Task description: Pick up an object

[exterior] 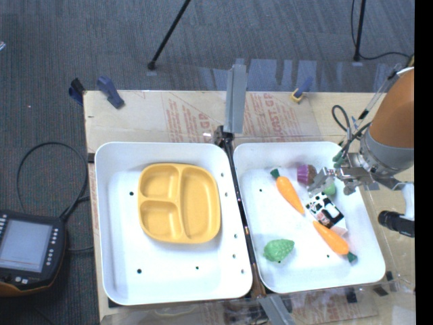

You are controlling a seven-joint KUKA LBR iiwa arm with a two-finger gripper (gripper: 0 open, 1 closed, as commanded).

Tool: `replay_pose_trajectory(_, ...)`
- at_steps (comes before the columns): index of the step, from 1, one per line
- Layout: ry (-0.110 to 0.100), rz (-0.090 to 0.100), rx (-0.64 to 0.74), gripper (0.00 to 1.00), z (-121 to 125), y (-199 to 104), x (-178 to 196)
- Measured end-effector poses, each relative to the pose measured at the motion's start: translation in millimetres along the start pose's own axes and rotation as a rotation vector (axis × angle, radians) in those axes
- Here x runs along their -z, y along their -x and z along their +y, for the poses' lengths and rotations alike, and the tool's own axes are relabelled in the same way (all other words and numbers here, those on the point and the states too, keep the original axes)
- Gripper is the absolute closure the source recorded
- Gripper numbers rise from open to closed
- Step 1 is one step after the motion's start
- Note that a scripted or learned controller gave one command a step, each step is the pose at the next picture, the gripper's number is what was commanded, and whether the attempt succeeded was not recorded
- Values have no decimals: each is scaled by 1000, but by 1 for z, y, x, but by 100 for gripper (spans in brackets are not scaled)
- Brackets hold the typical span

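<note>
The right bin [379, 263] holds two orange carrots. One carrot [289, 193] lies slanted near the bin's middle, and the other carrot [331, 238] lies toward the front right. A green lump [278, 250] sits near the bin's front. A purple piece [306, 174] lies at the back. Between the carrots is a small black-and-white object [325, 211]. My gripper [325, 188] reaches in from the right and hangs low over the spot between the purple piece and the black-and-white object. I see nothing lifted in it.
The left bin [115, 181] holds a yellow divided plate [180, 202]. A grey upright post [236, 103] stands behind the seam between the bins. Cables [345, 124] hang near the arm. A pendant [27, 246] lies on the floor at left.
</note>
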State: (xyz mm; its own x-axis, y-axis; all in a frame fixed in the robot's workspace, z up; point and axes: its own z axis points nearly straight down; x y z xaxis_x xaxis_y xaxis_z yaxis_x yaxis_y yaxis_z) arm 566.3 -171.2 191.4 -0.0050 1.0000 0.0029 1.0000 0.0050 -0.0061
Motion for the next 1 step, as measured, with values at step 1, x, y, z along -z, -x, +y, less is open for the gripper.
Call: replay_pose_trajectory(1, 5, -2, 128, 0, 20, -30, -88)
